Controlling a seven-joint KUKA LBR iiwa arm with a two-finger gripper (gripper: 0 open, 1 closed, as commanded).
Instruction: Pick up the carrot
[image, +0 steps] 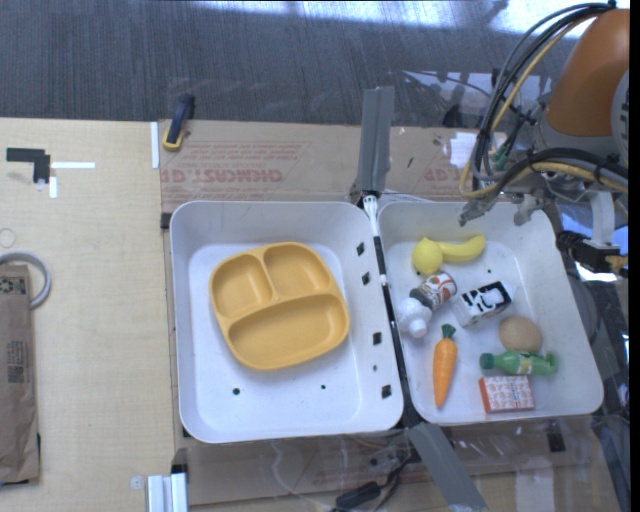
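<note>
Orange carrot (444, 368) with green top, lying near upright in right bin (570, 300), just below small bottle (425, 300); gripper (500, 205) state? can't tell from here

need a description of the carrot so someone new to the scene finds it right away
Look in the right bin of the two white bins. Near its front edge, left of the green bottle and red packet, lies the carrot. It is the only orange, tapered item, with a green top pointing away from the front edge.

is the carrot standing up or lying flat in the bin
Lying flat: the carrot rests lengthwise on the right bin floor, green top toward the far side.
</note>
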